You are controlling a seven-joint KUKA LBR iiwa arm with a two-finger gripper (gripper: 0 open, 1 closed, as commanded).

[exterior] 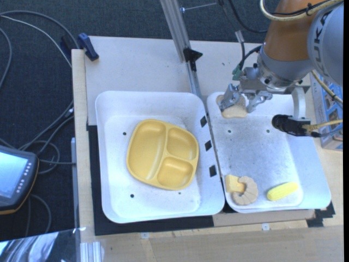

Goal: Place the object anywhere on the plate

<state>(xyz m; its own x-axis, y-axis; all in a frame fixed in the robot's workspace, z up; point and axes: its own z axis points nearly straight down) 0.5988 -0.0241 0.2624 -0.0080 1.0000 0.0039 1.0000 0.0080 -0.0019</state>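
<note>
The gripper (240,100) hangs in the upper right of the frame, over the far left corner of the right bin (272,146), with the orange-banded arm (297,26) reaching in from the right above it. Its two fingers are spread to either side of a small pale piece (234,112), which looks like a bit of toy food, perhaps bread or a dumpling. The piece sits at or just under the fingertips, but from this angle I cannot tell whether it is pinched or only straddled, so I would not call it held. That piece seems to be the object meant for the plate, since the fingers are set around it and not near anything else.

The piece is a squat lump, a little longer than it is wide, with its long axis running roughly left to right in the frame, and the fingers seem to stand at its two ends, along that length.

The yellow divided plate (162,153) lies flat in the left bin (109,108), well apart from the gripper, so a carry across the wall between the bins would be needed.

Down at the lower right of the frame, a toy corn cob (282,190) and a round tan and yellow piece (242,188) rest at the near edge of the right bin.
</note>
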